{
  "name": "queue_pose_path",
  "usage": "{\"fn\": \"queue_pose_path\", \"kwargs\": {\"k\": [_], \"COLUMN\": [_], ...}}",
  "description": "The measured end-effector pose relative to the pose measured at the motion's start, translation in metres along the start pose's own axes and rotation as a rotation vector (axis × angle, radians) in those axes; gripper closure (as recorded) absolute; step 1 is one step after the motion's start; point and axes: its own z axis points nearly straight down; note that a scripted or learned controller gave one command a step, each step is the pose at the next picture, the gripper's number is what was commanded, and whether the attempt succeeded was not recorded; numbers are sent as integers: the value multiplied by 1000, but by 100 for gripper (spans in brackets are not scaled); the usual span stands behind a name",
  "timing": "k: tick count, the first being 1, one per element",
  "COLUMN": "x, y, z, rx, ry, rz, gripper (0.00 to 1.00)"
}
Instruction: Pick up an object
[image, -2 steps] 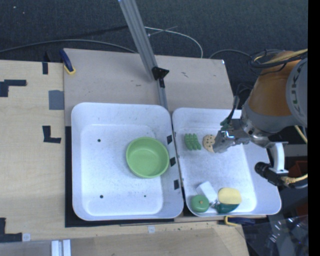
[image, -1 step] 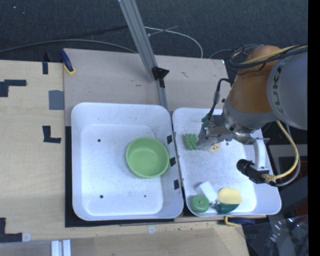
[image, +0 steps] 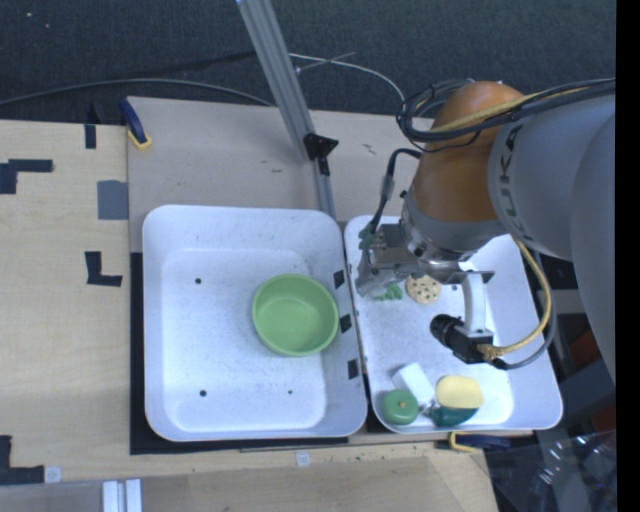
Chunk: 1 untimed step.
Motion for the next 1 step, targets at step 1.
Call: {"fn": "queue_pose_path", "kwargs": {"k": [1], "x": [55], "y": [7], "z": [6], "rx": [1], "ry": [-1], "rz": [1], "gripper": [100]}}
